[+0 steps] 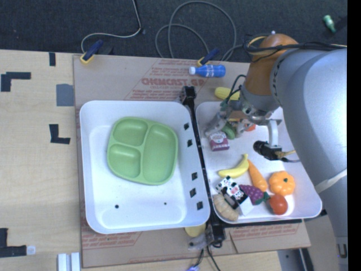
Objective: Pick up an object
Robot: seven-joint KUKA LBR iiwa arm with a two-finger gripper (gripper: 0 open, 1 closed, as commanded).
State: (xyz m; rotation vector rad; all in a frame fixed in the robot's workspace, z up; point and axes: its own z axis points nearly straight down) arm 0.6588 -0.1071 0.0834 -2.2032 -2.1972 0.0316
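The left bin (90,151) carries a green divided plate (142,150), lying flat near its middle, well apart from anything the arm could reach for at present; it reads as a receiving place rather than a pick site.

The right bin (307,208) holds the candidates. At its far-left part sits a small pink-and-white packet (219,141). Nearer, a banana (236,166) lies beside a carrot (258,176), with a black-and-white cow toy (228,189), a bread piece (225,209), purple grapes (255,193), an orange pumpkin (281,183) and a red tomato (278,205) crowded along the near edge. Their closeness makes a clean single pick harder there.

The gripper (232,119) hangs low over the bin's far corner, just beyond the packet and beside a green item (229,132). Judged from this placing, that corner is the target. Whether it is clenched, released or grasping anything cannot be told; clutter hides it.

A blue bottle (207,70) lies outside, beyond the bins.
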